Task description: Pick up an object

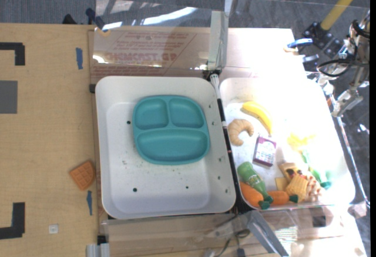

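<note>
Left of the teal plate (171,129), a waffle (82,175) lay on the bench, outside both bins. Right of the plate, across the bin wall, lay a croissant (241,131), a banana (258,115) and a purple carton (265,151). My pincer (346,100) hung well right of the plate; how far it was open I could not tell. Recommendation: take the banana, which had room around it, and close squarely across its width.
</note>
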Controlling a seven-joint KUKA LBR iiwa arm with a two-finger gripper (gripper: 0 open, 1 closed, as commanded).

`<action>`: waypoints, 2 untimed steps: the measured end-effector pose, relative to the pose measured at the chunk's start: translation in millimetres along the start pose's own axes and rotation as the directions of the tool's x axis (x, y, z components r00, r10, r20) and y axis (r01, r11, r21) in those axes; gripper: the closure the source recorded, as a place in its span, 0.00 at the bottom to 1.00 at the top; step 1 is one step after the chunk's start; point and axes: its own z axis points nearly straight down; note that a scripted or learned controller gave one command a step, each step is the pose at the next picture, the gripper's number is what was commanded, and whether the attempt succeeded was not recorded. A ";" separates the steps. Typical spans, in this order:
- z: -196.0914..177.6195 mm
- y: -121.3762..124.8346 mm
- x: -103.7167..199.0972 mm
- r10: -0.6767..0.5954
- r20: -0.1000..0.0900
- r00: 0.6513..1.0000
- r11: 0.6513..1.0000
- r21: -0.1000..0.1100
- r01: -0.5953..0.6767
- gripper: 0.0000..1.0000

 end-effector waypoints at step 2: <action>186.6 35.3 69.5 0.023 0.010 1.000 1.000 0.002 -0.023 0.00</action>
